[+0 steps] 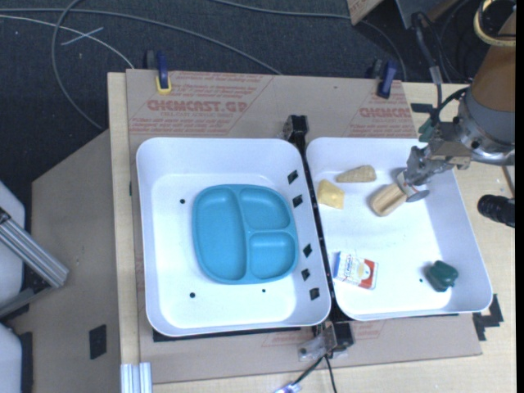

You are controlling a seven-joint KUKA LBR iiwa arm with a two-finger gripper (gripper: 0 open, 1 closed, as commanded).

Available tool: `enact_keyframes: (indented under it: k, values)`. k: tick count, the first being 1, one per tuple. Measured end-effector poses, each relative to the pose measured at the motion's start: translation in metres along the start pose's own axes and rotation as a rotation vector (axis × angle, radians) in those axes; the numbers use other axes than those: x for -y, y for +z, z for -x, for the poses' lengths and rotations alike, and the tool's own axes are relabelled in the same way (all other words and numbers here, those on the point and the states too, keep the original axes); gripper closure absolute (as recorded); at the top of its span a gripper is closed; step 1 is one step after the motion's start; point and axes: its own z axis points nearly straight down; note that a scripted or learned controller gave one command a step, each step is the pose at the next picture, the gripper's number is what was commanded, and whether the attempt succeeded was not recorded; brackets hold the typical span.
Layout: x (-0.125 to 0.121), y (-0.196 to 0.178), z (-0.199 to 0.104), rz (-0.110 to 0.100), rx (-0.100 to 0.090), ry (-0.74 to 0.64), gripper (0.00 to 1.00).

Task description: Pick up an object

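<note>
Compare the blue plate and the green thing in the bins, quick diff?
The blue plate is large, flat, and split into three compartments; the green object is small and lumpy. The plate lies mid left bin; the green object sits near the right bin's front right corner. Neither touches anything else.

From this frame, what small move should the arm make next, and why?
Probably a short, straight descent. The hand hangs right at the upper-right end of the tan cylinder-shaped piece in the right bin, and nothing shows between its fingers. That piece lies apart from the yellow wedge and the pale piece, so lowering there looks unobstructed.
</note>
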Motion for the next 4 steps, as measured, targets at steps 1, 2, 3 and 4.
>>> enact_keyframes:
  k: [1,2,3,4]
  values:
    - [-0.026,0.002,-0.044,-0.001,0.000,0.001,1.00]
    - [-0.037,0.021,-0.095,-0.006,-0.002,-0.001,1.00]
    - [-0.057,0.028,-0.152,-0.001,-0.002,-0.002,1.00]
    - [-0.077,0.033,-0.194,-0.001,-0.001,0.001,1.00]
